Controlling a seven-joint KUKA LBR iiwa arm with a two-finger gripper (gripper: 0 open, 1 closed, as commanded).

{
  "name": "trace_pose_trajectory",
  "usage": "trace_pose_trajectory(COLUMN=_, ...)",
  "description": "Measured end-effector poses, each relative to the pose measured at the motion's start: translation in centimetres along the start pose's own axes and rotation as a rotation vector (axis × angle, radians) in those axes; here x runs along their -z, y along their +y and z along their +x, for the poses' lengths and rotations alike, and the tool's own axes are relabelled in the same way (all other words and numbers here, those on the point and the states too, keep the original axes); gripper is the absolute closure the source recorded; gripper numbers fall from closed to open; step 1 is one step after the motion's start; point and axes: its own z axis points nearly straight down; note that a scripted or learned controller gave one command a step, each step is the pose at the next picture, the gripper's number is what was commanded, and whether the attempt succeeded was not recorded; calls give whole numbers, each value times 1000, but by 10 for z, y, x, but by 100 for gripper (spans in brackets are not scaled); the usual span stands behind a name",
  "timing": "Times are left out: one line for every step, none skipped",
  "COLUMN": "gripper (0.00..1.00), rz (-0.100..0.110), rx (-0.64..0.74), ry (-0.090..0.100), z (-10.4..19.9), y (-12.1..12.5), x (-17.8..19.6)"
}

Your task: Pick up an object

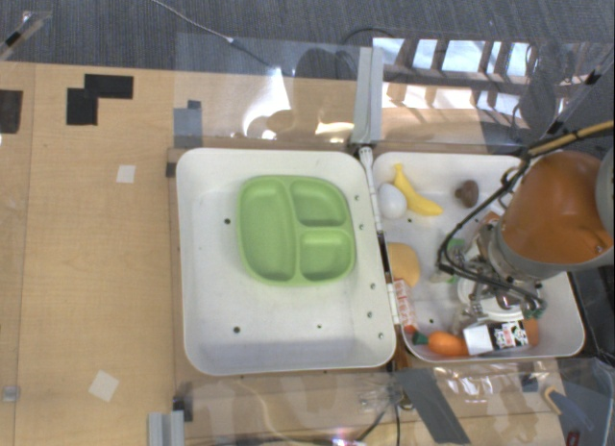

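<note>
Nearest, we see loose items crowding the right bin (567, 338): an orange ball (444, 343), a white box (500, 335), farther back a banana (416, 194). Our gripper (495, 305) hangs low over the box, wrist pointing down; whether the claw is wide or closed, we cannot tell.

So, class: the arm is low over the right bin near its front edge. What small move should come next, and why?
Probably a short descent onto the orange toy carrot: the gripper hangs just beside it in the right bin, and nothing shows between its fingers.
</note>
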Motion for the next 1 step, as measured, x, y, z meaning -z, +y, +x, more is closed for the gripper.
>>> trace_pose_trajectory(gripper=0, rz=-8, rx=69, ry=11, z=-119, y=14, x=-3)
